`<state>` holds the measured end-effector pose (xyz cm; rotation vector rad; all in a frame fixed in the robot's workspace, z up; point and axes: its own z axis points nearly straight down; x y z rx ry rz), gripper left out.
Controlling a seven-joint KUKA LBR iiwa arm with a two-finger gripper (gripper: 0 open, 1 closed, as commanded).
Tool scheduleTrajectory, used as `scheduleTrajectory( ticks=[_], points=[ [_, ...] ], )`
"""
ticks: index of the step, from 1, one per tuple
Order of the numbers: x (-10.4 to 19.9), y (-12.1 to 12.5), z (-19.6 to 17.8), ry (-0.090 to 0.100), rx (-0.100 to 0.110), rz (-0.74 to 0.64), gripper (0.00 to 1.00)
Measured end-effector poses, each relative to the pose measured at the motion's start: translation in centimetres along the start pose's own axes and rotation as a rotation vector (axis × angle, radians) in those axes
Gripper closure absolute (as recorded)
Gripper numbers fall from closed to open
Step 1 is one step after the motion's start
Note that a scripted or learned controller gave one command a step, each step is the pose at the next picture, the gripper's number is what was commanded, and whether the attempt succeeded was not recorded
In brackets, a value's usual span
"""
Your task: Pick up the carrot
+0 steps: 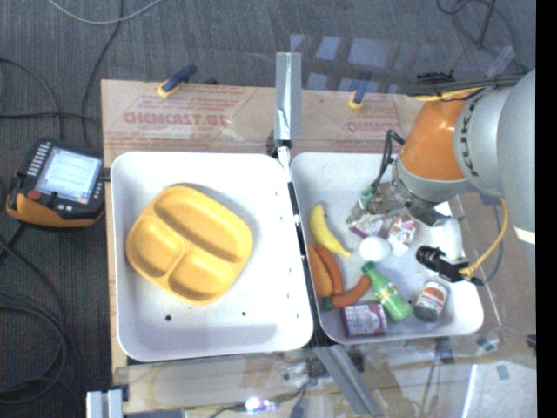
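In the right bin (474,320), nearest the front edge, sit a squat maroon tub (364,320), a small tin with a red label (431,300) and a glossy green bottle (387,292) lying tilted. The carrot (324,273), a smooth orange taper with a dark green stub, lies against the bin's left wall, well apart from the pincer (372,200) and to its left (a curved reddish sausage (352,290) rests just beside the carrot). Farther back are a white egg-like ball (375,249), a yellow banana (325,229) and crinkled packets (387,225). The pincer hovers over those packets; whether it is open or closed cannot be told. The left bin (139,338) carries a moulded yellow three-compartment tray (190,242).
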<state>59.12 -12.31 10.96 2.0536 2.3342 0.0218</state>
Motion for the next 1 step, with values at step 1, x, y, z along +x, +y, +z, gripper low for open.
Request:
scheduleTrajectory(
  ticks=[1],
  points=[
    [5.66, -4.22, -7.41, 0.014, 0.037, 0.093, 1.0]
  ],
)
